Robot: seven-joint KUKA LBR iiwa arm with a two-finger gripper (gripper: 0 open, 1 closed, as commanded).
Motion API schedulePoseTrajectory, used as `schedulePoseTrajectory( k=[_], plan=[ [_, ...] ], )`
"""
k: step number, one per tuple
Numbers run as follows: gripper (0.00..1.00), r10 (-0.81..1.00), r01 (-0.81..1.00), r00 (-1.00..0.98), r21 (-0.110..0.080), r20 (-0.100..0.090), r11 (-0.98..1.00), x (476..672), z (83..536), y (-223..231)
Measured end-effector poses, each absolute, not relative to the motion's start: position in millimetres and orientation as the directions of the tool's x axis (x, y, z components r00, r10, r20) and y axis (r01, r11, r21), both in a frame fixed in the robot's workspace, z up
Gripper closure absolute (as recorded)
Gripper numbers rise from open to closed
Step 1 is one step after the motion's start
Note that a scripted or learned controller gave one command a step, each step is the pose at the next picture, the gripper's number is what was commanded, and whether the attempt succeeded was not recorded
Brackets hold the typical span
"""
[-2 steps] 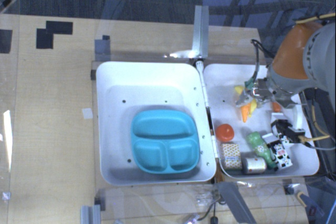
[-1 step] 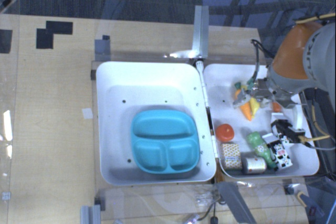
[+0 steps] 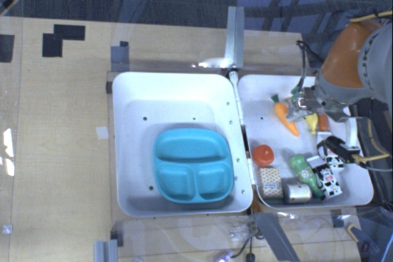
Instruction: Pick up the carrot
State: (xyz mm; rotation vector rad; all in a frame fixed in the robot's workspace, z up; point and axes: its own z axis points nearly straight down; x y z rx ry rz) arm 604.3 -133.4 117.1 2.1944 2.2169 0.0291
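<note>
The carrot (image 3: 287, 119) lies in the right bin (image 3: 258, 95), in its upper middle part. It is orange with a small green top and points down and to the right. My gripper (image 3: 299, 105) hangs right over the carrot's upper right side, at the end of the grey arm with the orange band (image 3: 344, 58). It is too small and dark to tell whether it touches the carrot.
The right bin also holds a yellow and orange piece (image 3: 316, 123), a red round thing (image 3: 263, 154), a green bottle (image 3: 305, 169), a patterned box (image 3: 270, 180), a metal can (image 3: 296, 192) and a black-and-white item (image 3: 331, 175). A blue divided tray (image 3: 193, 164) sits in the left bin (image 3: 141, 101).
</note>
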Motion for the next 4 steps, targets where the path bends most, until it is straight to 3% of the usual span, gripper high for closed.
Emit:
schedulePoseTrajectory(
  k=[1,2,3,4],
  plan=[
    [1.0,1.0,1.0,-0.022,0.008,-0.001,0.022,601.5,272,-60],
    [1.0,0.988,0.988,-0.155,0.005,-0.001,0.155,616.4,223,-52],
    [1.0,0.954,0.954,-0.3,0.007,-0.002,0.3,533.0,255,-59],
    [1.0,0.955,0.955,-0.296,0.007,-0.003,0.296,595.7,323,-57]
  ],
)
